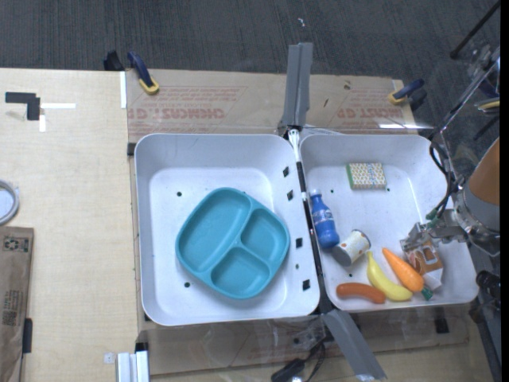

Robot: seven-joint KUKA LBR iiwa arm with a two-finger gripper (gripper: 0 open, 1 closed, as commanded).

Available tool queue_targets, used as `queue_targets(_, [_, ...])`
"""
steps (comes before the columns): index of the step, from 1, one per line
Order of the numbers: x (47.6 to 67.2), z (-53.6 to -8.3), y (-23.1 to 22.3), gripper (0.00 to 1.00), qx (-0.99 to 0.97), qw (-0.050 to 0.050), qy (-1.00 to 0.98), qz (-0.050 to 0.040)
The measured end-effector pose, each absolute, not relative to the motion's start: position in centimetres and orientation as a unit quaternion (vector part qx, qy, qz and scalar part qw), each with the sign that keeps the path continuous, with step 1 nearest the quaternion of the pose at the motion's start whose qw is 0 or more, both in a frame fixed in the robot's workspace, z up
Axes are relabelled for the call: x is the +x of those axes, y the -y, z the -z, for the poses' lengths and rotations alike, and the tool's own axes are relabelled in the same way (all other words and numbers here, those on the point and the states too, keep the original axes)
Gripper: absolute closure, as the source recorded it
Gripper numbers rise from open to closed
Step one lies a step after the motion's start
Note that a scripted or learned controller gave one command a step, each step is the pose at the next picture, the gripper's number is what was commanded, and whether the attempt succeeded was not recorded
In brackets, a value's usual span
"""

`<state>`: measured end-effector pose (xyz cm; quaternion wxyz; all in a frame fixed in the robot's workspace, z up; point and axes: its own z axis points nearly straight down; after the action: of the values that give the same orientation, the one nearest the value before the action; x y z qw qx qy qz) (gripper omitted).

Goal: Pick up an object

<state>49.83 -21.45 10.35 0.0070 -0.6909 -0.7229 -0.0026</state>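
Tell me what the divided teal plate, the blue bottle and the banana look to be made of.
The divided teal plate looks like moulded plastic: uniform colour, smooth matte surface, rounded compartment ridges. The blue bottle appears to be glossy plastic with a white cap, lying on its side. The banana is probably a plastic toy, judging by its even yellow sheen, though the view leaves that open.

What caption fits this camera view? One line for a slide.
Gripper low at the right bin's edge beside carrot and banana; blue tray in left bin.
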Motion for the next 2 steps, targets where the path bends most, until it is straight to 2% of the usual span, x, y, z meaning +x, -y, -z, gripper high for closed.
queue_targets(1, [47.9,-20.2,19.6,1.0,-0.705,0.002,0.709,-0.0018])
queue_targets(2, [47.8,-12.2,20.5,1.0,-0.706,0.002,0.708,-0.0009])
